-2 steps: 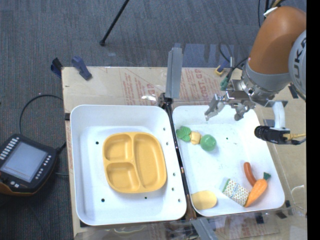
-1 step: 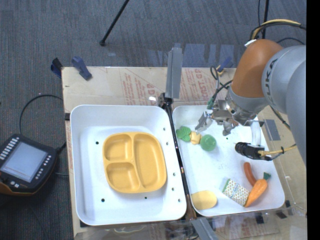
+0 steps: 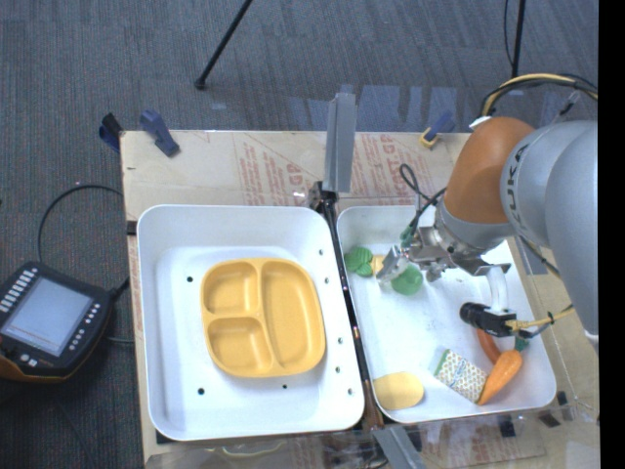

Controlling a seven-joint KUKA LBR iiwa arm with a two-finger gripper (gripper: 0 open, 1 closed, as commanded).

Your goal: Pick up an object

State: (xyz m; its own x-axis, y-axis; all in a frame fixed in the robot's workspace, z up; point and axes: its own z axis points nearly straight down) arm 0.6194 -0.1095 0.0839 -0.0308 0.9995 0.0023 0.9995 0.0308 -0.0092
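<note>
I reach in over the right bin (image 3: 535,374) with my gripper (image 3: 408,267) low at its upper left part; a green object (image 3: 407,281) sits right at my fingertips, touching or just under them, and I cannot tell whether my jaws are open or closed on it; a second green piece (image 3: 359,260) lies just left of it, near the bin's left wall; toward the bin's lower edge rest a pale yellow round piece (image 3: 398,390), a green-patterned packet (image 3: 460,373) and an orange carrot (image 3: 500,374) beside it; left of this bin, the other bin (image 3: 166,379) holds a yellow divided plate (image 3: 262,317).
</note>
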